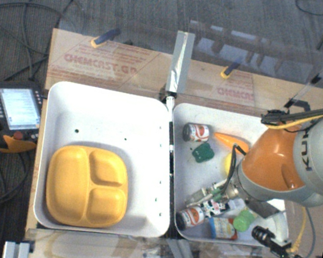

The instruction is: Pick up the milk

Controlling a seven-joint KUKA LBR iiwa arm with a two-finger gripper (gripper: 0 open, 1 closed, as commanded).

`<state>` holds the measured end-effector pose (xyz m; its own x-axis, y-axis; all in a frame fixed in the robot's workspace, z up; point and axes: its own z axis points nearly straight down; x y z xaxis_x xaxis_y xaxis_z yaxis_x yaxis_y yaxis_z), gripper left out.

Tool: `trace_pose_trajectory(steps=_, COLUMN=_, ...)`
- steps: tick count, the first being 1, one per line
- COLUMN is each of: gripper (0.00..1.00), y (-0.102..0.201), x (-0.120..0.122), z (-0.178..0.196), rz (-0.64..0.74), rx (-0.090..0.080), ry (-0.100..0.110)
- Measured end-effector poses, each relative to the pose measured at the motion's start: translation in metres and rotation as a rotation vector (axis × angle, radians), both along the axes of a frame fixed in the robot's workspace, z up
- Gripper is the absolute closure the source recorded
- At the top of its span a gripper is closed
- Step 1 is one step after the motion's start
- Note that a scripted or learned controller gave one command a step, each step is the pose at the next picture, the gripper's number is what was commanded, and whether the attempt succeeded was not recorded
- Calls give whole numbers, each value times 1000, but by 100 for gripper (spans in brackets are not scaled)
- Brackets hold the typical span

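- Low in the right bin (pixel 176 159), the gripper (pixel 214 197) hangs over a clutter of small things; whether it is wide or narrow cannot be told.
- Right under the gripper lies the milk (pixel 217 207), a small white carton with dark patches; whether the two touch is unclear.
- Just left of it and lower lies a red-and-white can (pixel 190 217) on its side; just below the milk, a blue packet (pixel 222 229); to the right, a green piece (pixel 245 220).
- Above the gripper sit a dark green block (pixel 203 152), another can (pixel 197 132) and an orange carrot (pixel 231 141).
- Far left, the other bin (pixel 91 107) holds a yellow tray (pixel 87 186).
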<state>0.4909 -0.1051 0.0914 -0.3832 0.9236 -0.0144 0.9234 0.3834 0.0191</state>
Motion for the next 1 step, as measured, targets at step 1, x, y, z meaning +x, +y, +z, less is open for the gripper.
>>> trace_pose_trajectory(steps=1, gripper=100, y=1, x=0, z=9, rz=-2, rx=3, ry=1)
